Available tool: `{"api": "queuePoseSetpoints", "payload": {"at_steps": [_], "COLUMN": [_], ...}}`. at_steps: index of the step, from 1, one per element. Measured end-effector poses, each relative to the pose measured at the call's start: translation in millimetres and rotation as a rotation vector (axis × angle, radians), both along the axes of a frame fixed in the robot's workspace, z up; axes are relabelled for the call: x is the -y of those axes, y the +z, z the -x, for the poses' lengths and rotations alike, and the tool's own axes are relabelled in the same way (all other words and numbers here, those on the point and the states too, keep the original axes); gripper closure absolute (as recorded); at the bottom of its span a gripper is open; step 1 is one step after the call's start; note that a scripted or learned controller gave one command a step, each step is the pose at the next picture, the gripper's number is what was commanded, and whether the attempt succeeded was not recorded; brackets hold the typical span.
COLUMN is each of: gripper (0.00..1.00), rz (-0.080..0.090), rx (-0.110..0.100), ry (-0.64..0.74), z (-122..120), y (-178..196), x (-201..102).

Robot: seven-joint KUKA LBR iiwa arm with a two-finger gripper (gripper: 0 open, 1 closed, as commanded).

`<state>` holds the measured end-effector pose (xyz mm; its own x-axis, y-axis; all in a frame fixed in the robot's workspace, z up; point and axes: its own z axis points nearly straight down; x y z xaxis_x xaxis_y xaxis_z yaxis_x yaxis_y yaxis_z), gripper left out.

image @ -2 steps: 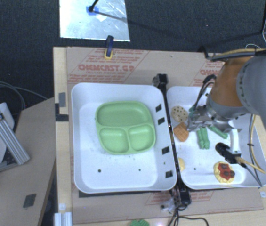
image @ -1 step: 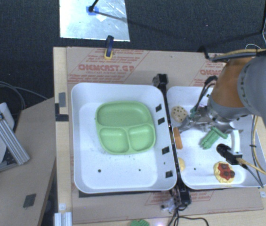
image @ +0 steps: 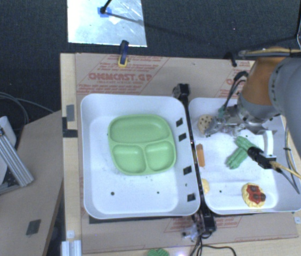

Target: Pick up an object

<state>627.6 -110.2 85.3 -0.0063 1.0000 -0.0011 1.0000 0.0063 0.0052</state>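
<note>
Brown board covers the counter (image: 139, 73), which carries two white bins side by side. The left bin (image: 89, 159) holds a pale green divided plate (image: 139, 143). The grey arm (image: 294, 84) reaches over the right bin (image: 222, 193). Its end effector (image: 222, 124) sits low over that bin's far left corner, and whether it is open or closed cannot be told at this angle. Nothing is seen gripped, so the pick appears not yet made: closing on an item and lifting it are judged to remain. The likeliest target is the cookie (image: 204, 123), just beside the end effector. It is a small tan disc with dark specks, lying flat on the bin floor. Other candidates in the right bin are a green ridged toy (image: 237, 154) at centre, a round red-topped piece (image: 253, 194) near the front, and an orange stick (image: 200, 155) along the left wall.
</note>
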Motion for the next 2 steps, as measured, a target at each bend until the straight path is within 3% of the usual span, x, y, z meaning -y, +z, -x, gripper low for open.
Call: {"api": "queuePoseSetpoints", "payload": {"at_steps": [1,2], "gripper": [0.0,0.0], "rz": [0.003,-0.003], "rx": [0.002,-0.009], "ry": [-0.007,-0.007], "z": [-14.1,46.1], "y": [53.7,-3.3], "x": [74.3,70.8]}}
